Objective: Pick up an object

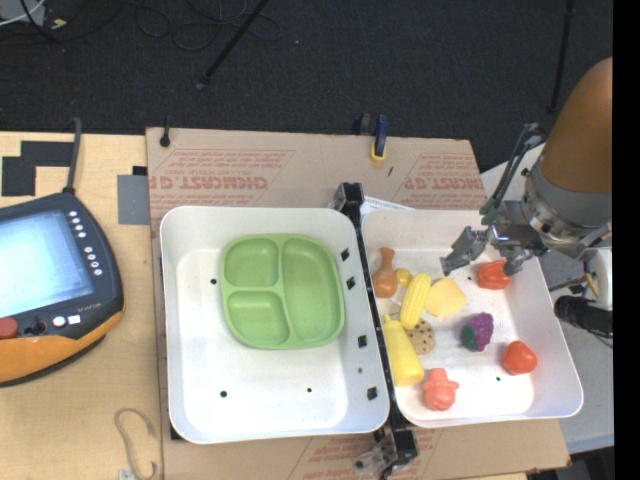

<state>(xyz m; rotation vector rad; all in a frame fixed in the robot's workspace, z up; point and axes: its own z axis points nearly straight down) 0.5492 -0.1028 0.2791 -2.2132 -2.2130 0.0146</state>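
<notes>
The left bin (pixel 190 388) carries a green divided plate (pixel 283 291) near its centre. The right bin (pixel 560 393) carries the candidates: an orange drumstick (pixel 384 276) at its left wall, a corn cob (pixel 415 300), a yellow block (pixel 447 298), a cookie (pixel 422 337), purple grapes (pixel 478 330) and two red pieces. The pincer (pixel 487 251) hovers over the far right corner, its fingers spread wide and holding nothing, just above a red-orange piece (pixel 493 275). Recommended: centre the fingers on that piece, descend vertically, close only at bin-floor level, and avoid the near wall.
</notes>
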